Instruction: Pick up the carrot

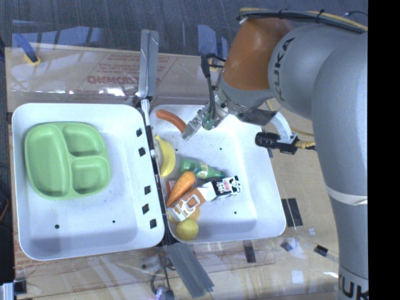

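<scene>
The carrot (181, 187) is orange and tapered. It lies slantwise in the right bin (250, 167) near its left wall, between a banana (165, 157) above and an orange-and-white carton (187, 206) below. My gripper (200, 124) hangs over the bin's far part, up and to the right of the carrot and well apart from it. It is just right of a red sausage (170, 120). The gripper is open, with nothing between its fingers.
A green packet (199, 167) and a black-and-white carton (226, 186) lie right of the carrot, and a lemon (186, 229) sits in the near left corner. The left bin (81, 230) holds a green divided plate (67, 159). The arm (312, 74) crosses the right side.
</scene>
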`<action>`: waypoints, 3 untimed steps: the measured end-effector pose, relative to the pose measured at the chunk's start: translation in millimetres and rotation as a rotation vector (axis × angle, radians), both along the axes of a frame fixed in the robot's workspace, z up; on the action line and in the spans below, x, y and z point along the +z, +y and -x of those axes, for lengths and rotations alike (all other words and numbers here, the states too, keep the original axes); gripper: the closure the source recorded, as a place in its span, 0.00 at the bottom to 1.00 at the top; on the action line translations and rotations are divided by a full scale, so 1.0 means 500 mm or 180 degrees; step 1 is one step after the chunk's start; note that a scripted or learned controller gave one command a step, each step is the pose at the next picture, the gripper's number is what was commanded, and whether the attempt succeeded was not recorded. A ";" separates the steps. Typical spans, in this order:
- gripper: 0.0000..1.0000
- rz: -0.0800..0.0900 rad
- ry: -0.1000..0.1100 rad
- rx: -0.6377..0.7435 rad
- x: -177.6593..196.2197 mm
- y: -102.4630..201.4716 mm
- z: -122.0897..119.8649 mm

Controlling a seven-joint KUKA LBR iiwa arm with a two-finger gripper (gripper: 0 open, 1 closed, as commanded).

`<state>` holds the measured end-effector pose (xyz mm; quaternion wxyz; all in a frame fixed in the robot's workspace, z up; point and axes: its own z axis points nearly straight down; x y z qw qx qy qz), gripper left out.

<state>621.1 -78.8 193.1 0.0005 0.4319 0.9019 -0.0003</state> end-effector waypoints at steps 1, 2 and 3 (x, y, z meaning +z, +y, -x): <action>0.00 0.0000 0.0002 -0.0001 -0.001 0.000 0.000; 0.00 0.0000 -0.0001 0.0285 0.081 0.021 -0.044; 0.00 -0.0004 0.0011 0.0941 -0.169 -0.034 0.053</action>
